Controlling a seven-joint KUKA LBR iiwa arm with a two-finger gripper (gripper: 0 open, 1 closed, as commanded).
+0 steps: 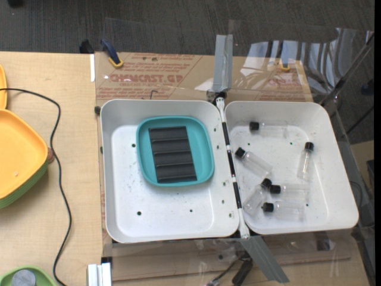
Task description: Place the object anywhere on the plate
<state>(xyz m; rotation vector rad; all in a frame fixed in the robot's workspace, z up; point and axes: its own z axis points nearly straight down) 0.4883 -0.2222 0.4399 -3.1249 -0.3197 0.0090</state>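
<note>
A square teal plate (144,154) lies flat in the upper middle of the left white bin (119,183). A black ribbed rectangular pad (172,154) rests on the plate's centre. The right white bin (336,177) holds several clear plastic vials with black caps, scattered about. One lies near the back (271,127), one stands off to the right (306,161), and one lies near the divider (251,161). More vials cluster at the front (257,198).
Stacked yellow and green dishes (18,159) sit on the wooden bench at far left, with a black cable (59,159) running beside them. Printed cardboard (155,76) lies behind the bins. A metal bracket (223,61) stands upright at the back between the bins.
</note>
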